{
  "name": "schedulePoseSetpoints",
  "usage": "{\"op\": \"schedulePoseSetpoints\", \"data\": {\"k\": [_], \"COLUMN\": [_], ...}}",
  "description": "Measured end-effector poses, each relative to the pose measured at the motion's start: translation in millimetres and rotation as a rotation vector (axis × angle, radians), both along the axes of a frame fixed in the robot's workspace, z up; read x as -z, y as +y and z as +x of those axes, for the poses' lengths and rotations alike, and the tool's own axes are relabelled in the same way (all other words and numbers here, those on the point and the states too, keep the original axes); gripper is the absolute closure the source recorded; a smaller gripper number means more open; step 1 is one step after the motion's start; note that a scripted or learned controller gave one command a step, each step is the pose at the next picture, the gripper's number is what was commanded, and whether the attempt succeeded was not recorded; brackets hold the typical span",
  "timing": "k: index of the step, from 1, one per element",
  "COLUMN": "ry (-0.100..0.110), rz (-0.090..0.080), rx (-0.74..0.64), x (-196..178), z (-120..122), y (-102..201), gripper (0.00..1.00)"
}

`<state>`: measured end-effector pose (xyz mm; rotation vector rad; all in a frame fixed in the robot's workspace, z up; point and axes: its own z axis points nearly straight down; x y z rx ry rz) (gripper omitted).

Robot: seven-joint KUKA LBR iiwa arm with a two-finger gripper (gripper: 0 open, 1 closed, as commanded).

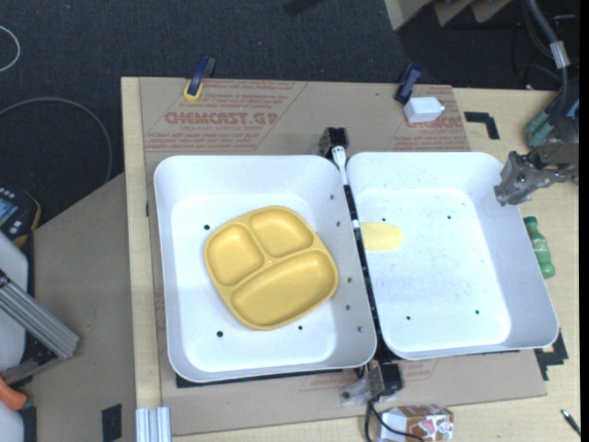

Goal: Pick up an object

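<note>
Yellow divided plate [270, 267] lying in left bin [175, 191], pincer [512, 190] hovering over right bin's [460, 178] far-right rim, opening indiscernible; advisably descending onto plate's raised rim.

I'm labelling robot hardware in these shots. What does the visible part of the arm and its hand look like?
At the right edge, the hand is a small grey metal assembly, blocky and angular, with teal-tinted parts just above it. Dark cables run down toward it from the top right. Finer markings are too small to make out.
</note>
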<state>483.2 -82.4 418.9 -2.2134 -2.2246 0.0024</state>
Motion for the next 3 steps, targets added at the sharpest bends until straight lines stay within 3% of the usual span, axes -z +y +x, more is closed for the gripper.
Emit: {"op": "schedulePoseSetpoints", "data": {"k": [1, 2, 3], "ry": [0.0, -0.01, -0.001], "rz": [0.0, 0.0, -0.002], "rx": [-0.003, -0.001, 0.004], "x": [11.4, -29.5, -2.3], "z": [-3.9, -3.5, -4.0], "y": [75.8, 130.6, 143.3], "gripper": [1.0, 1.0, 1.0]}}
